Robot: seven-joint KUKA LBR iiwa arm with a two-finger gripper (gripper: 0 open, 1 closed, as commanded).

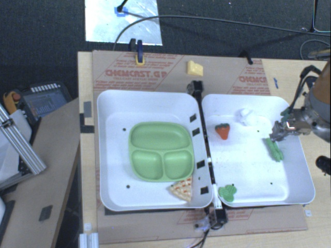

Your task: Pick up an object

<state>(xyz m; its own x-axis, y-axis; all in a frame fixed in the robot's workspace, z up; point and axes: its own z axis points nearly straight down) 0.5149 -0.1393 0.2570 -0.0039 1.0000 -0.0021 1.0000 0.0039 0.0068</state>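
Observation:
My gripper (278, 132) hangs over the right edge of the right bin (248, 190), just above the upper end of a green bean-like toy (274, 150) lying on the bin floor. A red strawberry toy (223, 130) sits near the bin's upper left. A white crumpled object (246, 117) lies at the upper middle. A green leafy toy (227, 192) rests at the lower left corner.
The left bin (111, 138) holds a green divided plate (160, 151) and a pizza-slice toy (182, 188) at its lower right. A yellow block (195, 68) lies on the cardboard behind the bins. A control box (45, 105) stands at the far left.

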